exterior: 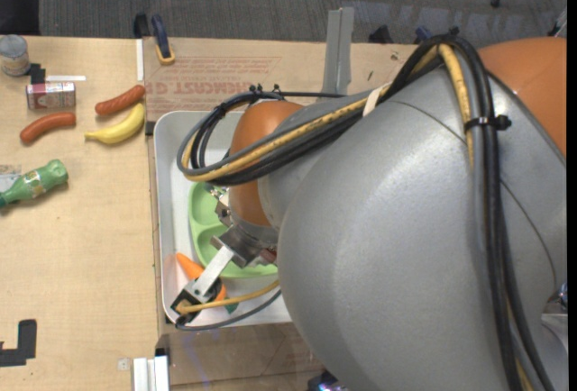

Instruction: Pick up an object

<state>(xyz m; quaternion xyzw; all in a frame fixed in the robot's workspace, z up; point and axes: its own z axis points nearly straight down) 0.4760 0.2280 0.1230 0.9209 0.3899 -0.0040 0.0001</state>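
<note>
Seen from above, the grey arm covers most of the white bin. Its gripper reaches into the bin's near corner beside an orange piece and a green object; whether it grips anything cannot be told. Left of the bin, on the bench, lie a banana, two sausages and a green bottle.

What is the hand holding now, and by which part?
It cannot be told: the hand is low beside a small orange object, no grip visible.
</note>
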